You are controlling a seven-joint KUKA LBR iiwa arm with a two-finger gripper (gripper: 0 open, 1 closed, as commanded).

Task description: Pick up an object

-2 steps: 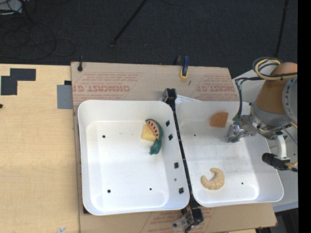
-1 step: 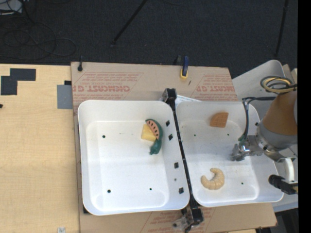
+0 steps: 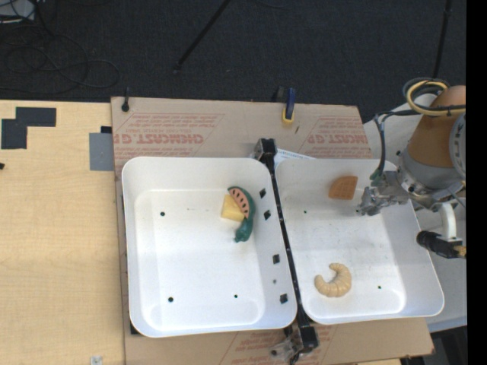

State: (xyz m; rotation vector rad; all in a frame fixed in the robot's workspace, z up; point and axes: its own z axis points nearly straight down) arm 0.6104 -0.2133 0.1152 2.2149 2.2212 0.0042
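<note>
- Nearest the lens, at the bottom edge of the camera view, a black clamp (image 3: 298, 342) grips the spot where the two bins meet; brown cardboard (image 3: 228, 131) lies under both bins and shows again beyond them at twelve o'clock.
- Left bin (image 3: 141, 242): a shallow white tray with small dark dots on its floor; it holds a slice-shaped toy, yellow with a red rind (image 3: 237, 203), at about two o'clock from the bin's middle; a small green piece (image 3: 243, 230) touches that toy at its five o'clock side.
- Between the bins runs a black divider strip (image 3: 275, 230), from twelve to six o'clock.
- Right bin (image 3: 426, 295): a tan croissant-like piece (image 3: 335, 280) lies curled at about six o'clock from the bin's middle, well apart from the arm; an orange-brown block (image 3: 343, 187) sits at about eleven o'clock, near the far wall.
- Gripper (image 3: 370, 202): it hangs over the right bin at roughly two o'clock, just beside the orange-brown block at that block's four o'clock side; whether anything sits between its tips, or how the tips stand, I cannot tell.
- Grey arm (image 3: 434, 154): it enters from three o'clock, with an orange band above the wrist.
</note>
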